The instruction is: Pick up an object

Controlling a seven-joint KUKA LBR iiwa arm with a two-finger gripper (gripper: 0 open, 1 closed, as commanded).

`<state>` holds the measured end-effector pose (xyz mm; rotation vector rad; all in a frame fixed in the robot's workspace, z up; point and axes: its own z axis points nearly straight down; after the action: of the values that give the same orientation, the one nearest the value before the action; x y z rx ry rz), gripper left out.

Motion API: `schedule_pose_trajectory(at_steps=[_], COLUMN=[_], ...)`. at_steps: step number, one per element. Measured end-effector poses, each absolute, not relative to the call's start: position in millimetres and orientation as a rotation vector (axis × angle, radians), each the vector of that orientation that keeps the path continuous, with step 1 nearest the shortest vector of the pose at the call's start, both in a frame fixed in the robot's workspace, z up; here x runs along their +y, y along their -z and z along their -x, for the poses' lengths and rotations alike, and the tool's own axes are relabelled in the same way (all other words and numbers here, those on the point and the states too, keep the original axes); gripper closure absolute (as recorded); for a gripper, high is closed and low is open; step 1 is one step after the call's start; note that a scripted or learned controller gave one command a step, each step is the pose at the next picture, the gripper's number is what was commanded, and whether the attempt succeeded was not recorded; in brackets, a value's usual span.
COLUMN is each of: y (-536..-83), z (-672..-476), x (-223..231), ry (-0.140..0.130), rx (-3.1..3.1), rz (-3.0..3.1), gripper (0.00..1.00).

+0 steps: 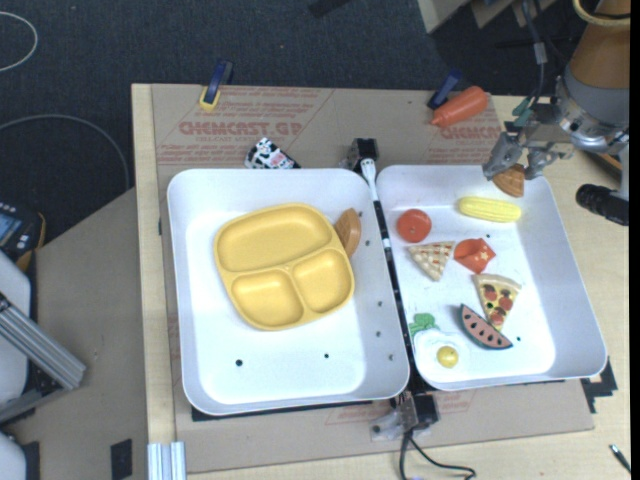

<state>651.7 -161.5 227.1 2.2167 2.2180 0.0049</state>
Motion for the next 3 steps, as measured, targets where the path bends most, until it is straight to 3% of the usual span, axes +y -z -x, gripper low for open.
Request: schedule_pose_trajectory(at_steps=[3], y=[-242.8], z=[-554.5], x=[-25.1], ry=[0.001], rx=[2.23], rz=[-2.219], gripper=[1.0])
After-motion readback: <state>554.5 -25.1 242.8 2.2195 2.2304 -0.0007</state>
